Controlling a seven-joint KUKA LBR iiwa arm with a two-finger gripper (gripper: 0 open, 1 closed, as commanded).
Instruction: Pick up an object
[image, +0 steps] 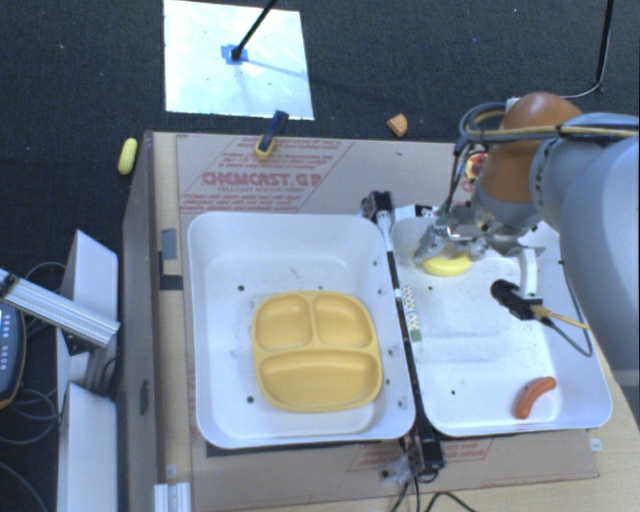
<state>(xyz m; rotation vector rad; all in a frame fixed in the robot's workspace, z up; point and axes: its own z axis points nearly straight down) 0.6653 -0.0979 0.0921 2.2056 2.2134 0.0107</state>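
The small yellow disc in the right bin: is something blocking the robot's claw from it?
Nothing visible is in the way. The gripper sits over the small yellow disc in the back corner of the right white bin. The orange sausage-shaped piece lies apart, near the front.

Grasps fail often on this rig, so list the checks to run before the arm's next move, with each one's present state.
1. Gripper is over the right bin: ok.
2. Target chosen: a yellow object lies right under the gripper, partly covered by it: ok.
3. Yellow object secured in the gripper: cannot tell.
4. Orange sausage lies well apart from the gripper, near the right bin's front corner: ok.
5. Yellow divided plate sits in the left bin, out of the way: ok.
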